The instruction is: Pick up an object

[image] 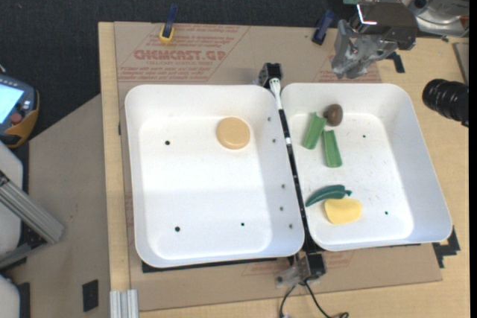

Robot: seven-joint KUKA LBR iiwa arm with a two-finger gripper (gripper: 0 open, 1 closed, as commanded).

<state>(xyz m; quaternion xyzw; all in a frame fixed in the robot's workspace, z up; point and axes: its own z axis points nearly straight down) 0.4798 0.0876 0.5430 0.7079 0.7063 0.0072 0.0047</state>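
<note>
Brown object [334, 115] partly hides behind green stick [314, 131]; gripper [356, 59] blurred.

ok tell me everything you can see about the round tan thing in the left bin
The round tan disc looks like a thick, flat biscuit or cracker of toy food, pale yellow-brown with a slightly lighter top face and a smooth, matte surface. It lies flat on the floor of the left bin, toward the far side and right of centre, alone, with nothing touching it but the bin floor. The claw hangs far from it, beyond the right bin's far rim.
</note>
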